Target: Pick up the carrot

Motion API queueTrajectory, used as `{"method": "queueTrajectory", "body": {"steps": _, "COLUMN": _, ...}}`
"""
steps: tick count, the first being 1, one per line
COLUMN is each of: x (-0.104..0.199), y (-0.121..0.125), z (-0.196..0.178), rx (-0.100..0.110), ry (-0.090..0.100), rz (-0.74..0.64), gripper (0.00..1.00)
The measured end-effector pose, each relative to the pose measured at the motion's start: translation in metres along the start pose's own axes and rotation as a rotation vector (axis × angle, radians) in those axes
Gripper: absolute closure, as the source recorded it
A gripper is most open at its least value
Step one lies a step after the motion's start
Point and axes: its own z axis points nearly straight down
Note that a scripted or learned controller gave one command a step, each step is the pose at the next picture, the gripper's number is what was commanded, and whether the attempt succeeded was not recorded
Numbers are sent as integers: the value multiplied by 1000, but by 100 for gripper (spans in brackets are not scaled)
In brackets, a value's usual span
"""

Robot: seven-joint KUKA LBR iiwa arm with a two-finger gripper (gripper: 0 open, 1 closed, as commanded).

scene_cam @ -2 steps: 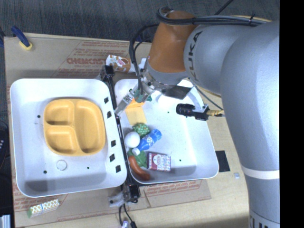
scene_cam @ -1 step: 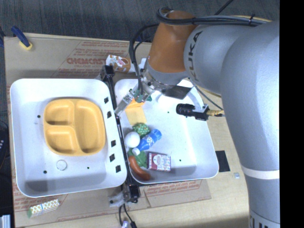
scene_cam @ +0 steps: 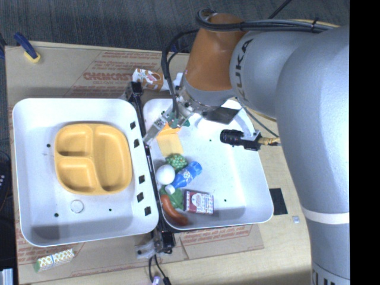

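bench (scene_cam: pixel 89 70): cardboard-covered (printed) | floor (scene_cam: pixel 89 10): dark grey | hand (scene_cam: pixel 155 129): grip state unclear

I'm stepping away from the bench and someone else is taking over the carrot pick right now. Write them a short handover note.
Gripper: low over the far left part of the right bin, by the divider between the bins, next to a yellow block. I can't tell how it is set; nothing shows in its grasp.
Carrot: lying in the near left corner of the right bin, just left of the red box, below the white ball.
Left bin: holds the yellow tray.
Done: nothing yet; the carrot is not picked.
Left: move toward the near corner, grasp the carrot, lift it.
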Motion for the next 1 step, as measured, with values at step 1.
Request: {"method": "queueTrajectory", "body": {"steps": 1, "x": 0, "y": 0, "z": 0, "rx": 0, "ry": 0, "rz": 0, "gripper": 0}}
